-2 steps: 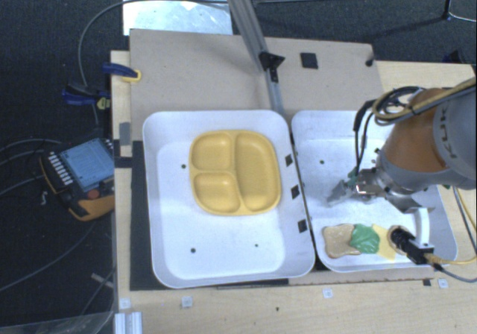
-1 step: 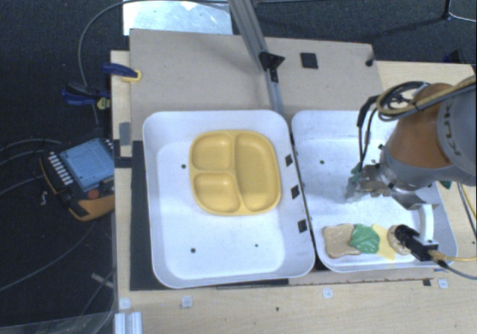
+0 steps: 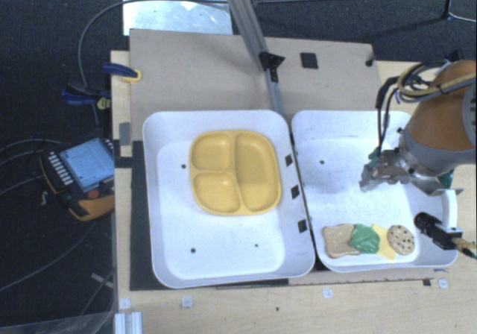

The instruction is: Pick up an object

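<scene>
Along the front edge of the right bin [image 3: 328,146] lies a row of toy food: a slice of toast [image 3: 339,240], a green leafy piece [image 3: 365,238], a yellow cheese slice [image 3: 384,245] and a chocolate-chip cookie [image 3: 401,238]. My gripper [image 3: 378,174] hangs over the right part of that bin, a little behind the food row and apart from it. The orange-banded arm [image 3: 440,120] comes in from the right. Nothing shows between the fingers.
The left bin [image 3: 171,235] holds a yellow divided plate [image 3: 235,172] with three compartments. A slanted metal pole [image 3: 250,23] crosses the back of the bench. A small device [image 3: 82,168] and cables lie on the floor to the left.
</scene>
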`<state>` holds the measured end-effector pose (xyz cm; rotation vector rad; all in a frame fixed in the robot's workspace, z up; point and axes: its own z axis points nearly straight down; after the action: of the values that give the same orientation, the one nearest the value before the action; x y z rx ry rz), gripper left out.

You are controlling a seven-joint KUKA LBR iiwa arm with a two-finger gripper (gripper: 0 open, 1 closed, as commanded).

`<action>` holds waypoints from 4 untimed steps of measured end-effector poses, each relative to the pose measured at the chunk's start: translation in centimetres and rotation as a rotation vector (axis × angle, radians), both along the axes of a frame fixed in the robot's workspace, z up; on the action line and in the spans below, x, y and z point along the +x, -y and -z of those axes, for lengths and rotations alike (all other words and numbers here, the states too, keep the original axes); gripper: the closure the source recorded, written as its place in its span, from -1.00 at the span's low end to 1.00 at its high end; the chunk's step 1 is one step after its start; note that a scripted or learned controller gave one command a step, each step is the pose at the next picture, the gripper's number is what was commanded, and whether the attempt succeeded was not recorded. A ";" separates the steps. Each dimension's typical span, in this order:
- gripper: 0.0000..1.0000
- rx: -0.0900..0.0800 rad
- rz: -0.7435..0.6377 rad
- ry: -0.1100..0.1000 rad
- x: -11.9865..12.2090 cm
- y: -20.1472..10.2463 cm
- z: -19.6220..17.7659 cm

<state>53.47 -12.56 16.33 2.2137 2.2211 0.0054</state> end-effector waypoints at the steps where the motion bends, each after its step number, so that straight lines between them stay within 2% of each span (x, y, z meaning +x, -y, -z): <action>1: 1.00 0.000 -0.003 0.000 0.6 -0.9 -5.6; 2: 1.00 0.000 -0.002 0.000 0.8 -0.9 -10.1; 4: 1.00 0.003 -0.007 -0.005 3.5 -11.1 -6.9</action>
<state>56.99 -1.50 23.28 2.2102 2.2321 0.0028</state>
